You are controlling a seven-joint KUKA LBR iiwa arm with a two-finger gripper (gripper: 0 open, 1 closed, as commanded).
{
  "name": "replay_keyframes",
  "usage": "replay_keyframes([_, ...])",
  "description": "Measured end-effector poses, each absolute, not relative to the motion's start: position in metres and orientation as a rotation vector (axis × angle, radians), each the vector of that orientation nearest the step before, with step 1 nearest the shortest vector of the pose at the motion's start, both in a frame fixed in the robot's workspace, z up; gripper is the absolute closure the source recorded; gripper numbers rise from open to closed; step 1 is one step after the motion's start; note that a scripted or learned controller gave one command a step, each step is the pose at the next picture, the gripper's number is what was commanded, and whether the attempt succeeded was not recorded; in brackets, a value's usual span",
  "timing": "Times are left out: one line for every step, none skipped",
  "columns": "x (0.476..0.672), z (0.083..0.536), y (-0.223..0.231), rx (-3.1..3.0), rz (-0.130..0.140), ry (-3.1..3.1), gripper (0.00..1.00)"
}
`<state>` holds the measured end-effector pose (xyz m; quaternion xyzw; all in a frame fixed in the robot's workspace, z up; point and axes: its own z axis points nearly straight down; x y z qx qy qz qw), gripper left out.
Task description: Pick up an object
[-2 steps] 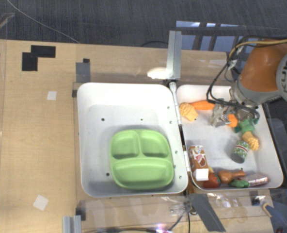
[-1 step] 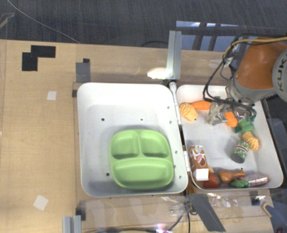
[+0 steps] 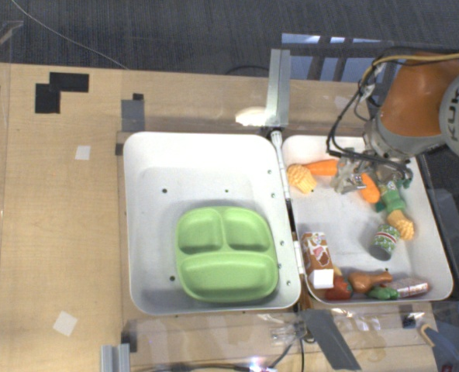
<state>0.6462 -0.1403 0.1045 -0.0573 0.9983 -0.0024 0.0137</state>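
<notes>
The arm was grey, with a broad, rounded orange band above the wrist. Black cables looped off its left side. Dark lettering marked the grey casing right of the band. The gripper was pale metal.

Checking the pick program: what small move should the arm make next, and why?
Probably lower straight down. The gripper hangs over the right bin, right beside the orange carrot, and nothing shows between its fingers.
</notes>
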Motion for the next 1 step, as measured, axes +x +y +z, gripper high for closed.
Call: replay_keyframes([0.6651, 0.2494, -0.0606, -0.233, -0.001, 3.107, 1.0])
